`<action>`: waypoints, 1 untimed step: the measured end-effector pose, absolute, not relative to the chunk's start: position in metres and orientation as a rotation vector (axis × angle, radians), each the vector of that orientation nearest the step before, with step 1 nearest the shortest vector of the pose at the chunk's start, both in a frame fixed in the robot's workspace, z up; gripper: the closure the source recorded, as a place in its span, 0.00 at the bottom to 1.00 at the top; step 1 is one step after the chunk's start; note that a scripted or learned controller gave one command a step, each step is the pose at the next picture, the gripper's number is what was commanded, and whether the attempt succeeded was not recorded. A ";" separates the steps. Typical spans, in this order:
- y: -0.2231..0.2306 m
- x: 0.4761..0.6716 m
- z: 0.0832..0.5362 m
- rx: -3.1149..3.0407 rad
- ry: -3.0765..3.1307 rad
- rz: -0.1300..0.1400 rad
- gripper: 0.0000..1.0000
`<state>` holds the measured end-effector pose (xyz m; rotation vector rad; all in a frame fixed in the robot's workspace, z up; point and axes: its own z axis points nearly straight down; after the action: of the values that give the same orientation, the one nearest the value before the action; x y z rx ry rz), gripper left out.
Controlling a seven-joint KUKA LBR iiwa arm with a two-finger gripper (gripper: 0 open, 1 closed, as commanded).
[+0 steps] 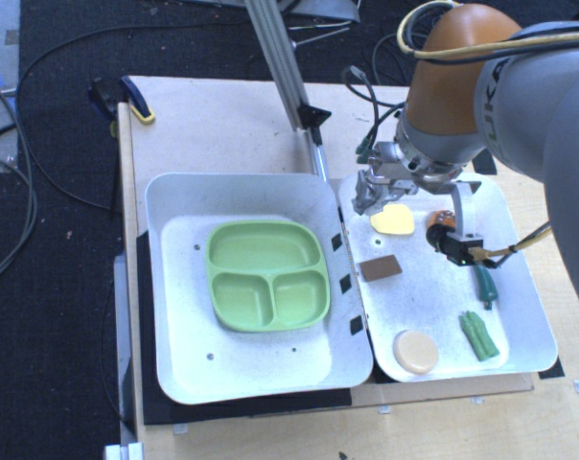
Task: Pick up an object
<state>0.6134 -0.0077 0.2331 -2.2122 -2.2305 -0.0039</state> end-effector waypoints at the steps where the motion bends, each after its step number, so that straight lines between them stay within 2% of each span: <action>1: 0.044 0.620 0.232 -2.212 -2.231 -0.004 1.00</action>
<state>0.6202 0.0436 0.2321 -2.2123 -2.2305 -0.0036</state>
